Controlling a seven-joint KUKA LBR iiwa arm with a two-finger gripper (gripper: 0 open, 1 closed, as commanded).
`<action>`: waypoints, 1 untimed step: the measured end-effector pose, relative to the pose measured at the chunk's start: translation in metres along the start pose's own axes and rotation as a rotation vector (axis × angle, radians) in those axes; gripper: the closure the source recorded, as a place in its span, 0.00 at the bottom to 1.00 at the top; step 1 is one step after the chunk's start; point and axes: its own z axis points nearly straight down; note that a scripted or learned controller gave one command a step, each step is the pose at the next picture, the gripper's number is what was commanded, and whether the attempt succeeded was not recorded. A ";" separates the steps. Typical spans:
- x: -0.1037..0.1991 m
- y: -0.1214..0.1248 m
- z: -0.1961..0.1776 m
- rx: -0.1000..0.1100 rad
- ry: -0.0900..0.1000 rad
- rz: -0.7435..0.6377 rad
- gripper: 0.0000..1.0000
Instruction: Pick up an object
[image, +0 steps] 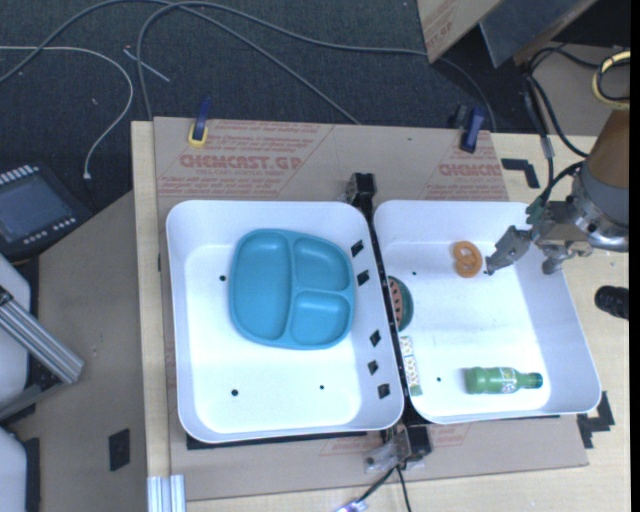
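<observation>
In the right bin (560, 310) lie a small orange ring-shaped piece (466, 258) near the back, a green bottle (501, 380) on its side near the front, and a round dark object (399, 303) against the left wall. My gripper (524, 257) hangs over the right bin's back right part, just right of the orange ring. Its two fingers are spread apart with nothing between them. One fingertip (497, 262) is close to the ring.
The left bin (200, 330) holds a blue divided plate (292, 289). A black divider with clips (372, 290) runs between the bins. A thin labelled strip (409, 363) lies by the right bin's left wall. Cables and a cardboard box (450, 22) lie beyond the bench.
</observation>
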 end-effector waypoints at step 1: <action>0.000 0.002 -0.006 -0.012 -0.002 -0.003 0.00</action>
